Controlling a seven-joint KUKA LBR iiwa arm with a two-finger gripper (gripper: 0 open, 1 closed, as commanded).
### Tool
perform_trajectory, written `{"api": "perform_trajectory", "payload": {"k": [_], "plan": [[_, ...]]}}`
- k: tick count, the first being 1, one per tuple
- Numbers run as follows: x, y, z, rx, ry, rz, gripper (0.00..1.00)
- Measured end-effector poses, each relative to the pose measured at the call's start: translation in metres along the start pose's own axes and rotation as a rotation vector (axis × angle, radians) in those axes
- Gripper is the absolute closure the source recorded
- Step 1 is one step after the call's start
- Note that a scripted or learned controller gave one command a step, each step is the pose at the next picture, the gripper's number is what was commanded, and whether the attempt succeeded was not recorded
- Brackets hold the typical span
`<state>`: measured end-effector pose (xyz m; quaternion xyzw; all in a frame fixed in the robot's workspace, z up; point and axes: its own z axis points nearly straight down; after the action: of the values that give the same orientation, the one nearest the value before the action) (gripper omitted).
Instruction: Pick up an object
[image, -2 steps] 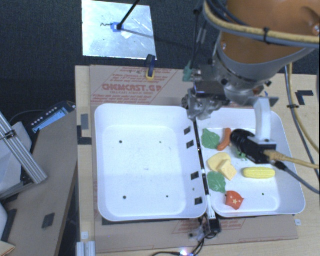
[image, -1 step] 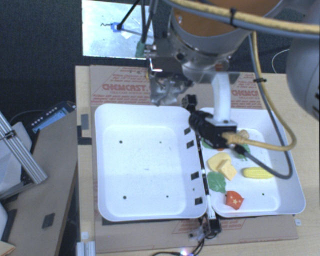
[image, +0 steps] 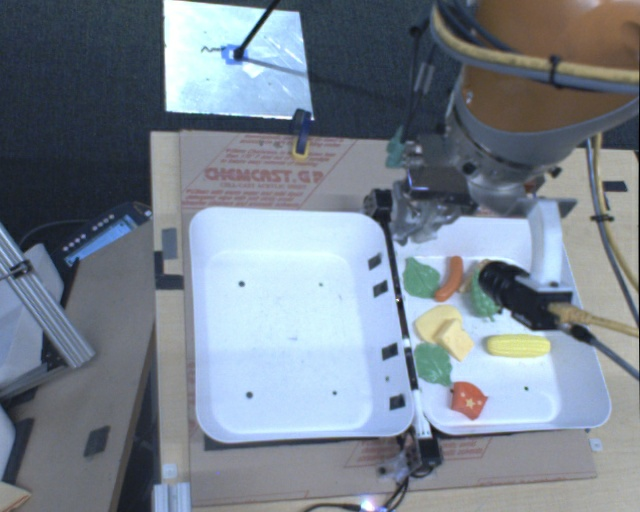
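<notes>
Our gripper (image: 425, 220) hangs over the right bin's (image: 565, 395) far corner because the green leaf toy (image: 421, 278) we likely want lies in that corner; spread or closed, we cannot tell

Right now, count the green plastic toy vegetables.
3, in the right bin: one left of the orange toy sausage, one right of it, one near the red piece. The arm may hide more.

Left of the cheese wedge (image: 445, 330), the left bin (image: 290, 320) offers open floor. A green leaf (image: 433, 362), a corn cob (image: 517, 346) and a red piece (image: 468, 399) crowd the wedge; beyond it the arm (image: 540, 90) overhangs.
</notes>
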<state>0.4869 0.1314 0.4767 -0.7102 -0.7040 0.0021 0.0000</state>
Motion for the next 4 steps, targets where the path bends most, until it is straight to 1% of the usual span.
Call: {"api": "perform_trajectory", "payload": {"k": [1,2,3,4], "plan": [[0.109,-0.003,-0.049,-0.009,0.009,-0.023,1.00],[0.042,-0.001,-0.059,-0.006,0.004,-0.005,1.00],[-0.113,0.016,-0.011,-0.004,-0.001,0.004,1.00],[-0.019,-0.001,-0.061,-0.009,0.007,-0.021,1.00]]}}
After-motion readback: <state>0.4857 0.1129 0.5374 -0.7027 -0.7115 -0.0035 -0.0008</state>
